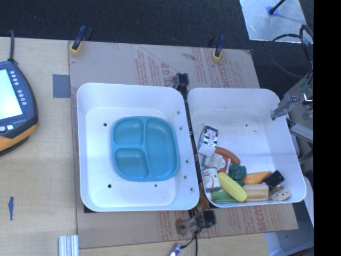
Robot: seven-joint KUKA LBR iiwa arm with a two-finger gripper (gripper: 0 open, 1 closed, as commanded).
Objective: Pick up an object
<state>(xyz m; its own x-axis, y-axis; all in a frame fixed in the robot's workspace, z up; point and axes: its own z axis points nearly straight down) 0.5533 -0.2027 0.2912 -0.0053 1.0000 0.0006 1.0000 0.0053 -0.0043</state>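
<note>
The right bin (250, 116) holds a heap of toy food in its near left corner. In the heap are a cow-patterned carton (209, 138), a sausage (228, 154), a small can (211, 178), a yellow corn cob (233, 186), a dark green piece (237, 172), an orange carrot (257, 177), a black block (275, 178), a tan block (256, 192) and a cookie (281, 194). My gripper (290, 104) is a grey shape at the bin's far right rim. It is well apart from the heap and nothing is seen in it.
The left bin (90, 143) holds a blue divided plate (145, 147). A teach pendant (13, 105) lies on the bench at far left. Two clamps (79, 39) (217, 47) grip the board's back edge. Cables and brackets sit between the bins.
</note>
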